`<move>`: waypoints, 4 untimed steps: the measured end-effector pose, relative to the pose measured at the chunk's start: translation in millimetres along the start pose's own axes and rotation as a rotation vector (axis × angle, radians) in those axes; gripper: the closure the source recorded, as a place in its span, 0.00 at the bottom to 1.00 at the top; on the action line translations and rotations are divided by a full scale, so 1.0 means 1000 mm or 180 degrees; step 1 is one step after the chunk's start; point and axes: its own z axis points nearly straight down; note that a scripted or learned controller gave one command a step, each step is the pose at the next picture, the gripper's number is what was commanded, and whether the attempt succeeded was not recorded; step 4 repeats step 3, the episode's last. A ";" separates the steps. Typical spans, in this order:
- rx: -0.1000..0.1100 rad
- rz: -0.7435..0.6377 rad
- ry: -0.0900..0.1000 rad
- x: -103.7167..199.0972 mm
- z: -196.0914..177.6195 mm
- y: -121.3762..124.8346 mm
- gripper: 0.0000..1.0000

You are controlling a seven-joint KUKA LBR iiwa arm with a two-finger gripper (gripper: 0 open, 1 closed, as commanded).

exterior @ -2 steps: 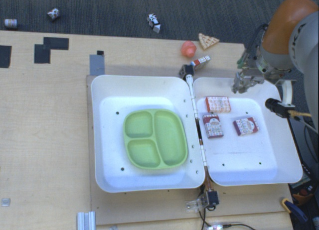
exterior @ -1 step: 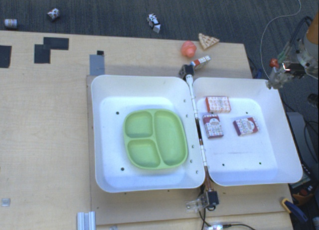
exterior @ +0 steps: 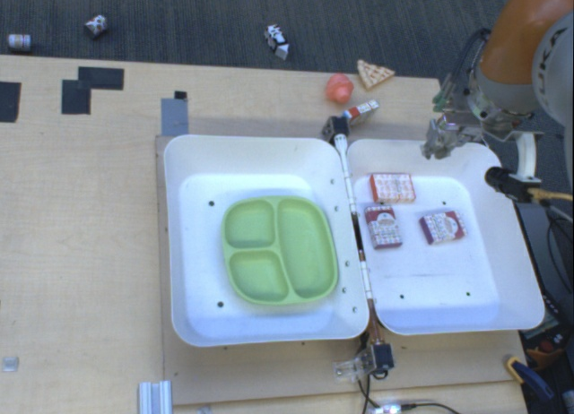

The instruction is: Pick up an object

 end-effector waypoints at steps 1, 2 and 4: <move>-0.0010 0.0010 -0.0011 -0.089 -0.071 0.007 1.00; 0.0003 0.0000 0.0002 0.002 0.000 0.007 1.00; -0.0001 0.0003 -0.0004 0.001 -0.001 0.007 0.00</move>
